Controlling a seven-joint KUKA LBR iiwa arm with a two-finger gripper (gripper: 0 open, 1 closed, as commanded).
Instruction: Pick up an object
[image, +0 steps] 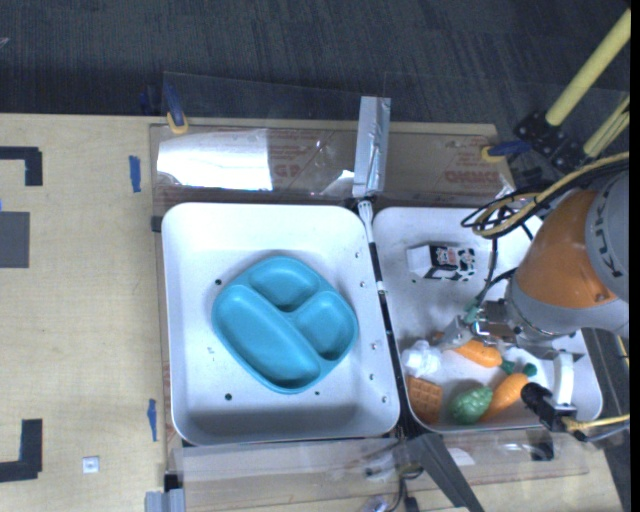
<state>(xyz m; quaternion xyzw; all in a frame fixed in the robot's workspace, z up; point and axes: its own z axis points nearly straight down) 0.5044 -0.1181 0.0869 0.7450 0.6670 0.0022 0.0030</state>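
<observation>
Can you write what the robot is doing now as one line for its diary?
stage: reaching | claw: low in right bin, over orange toy | blue tray: left bin | lifted: not yet

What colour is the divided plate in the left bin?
Turquoise blue; the divided plate shows plainly in the camera view, lying in the left bin.

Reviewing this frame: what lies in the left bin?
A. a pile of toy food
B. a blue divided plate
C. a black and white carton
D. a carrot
B: the blue divided plate sits alone in the left bin, while the toy food and the small carton are in the right bin.
</observation>
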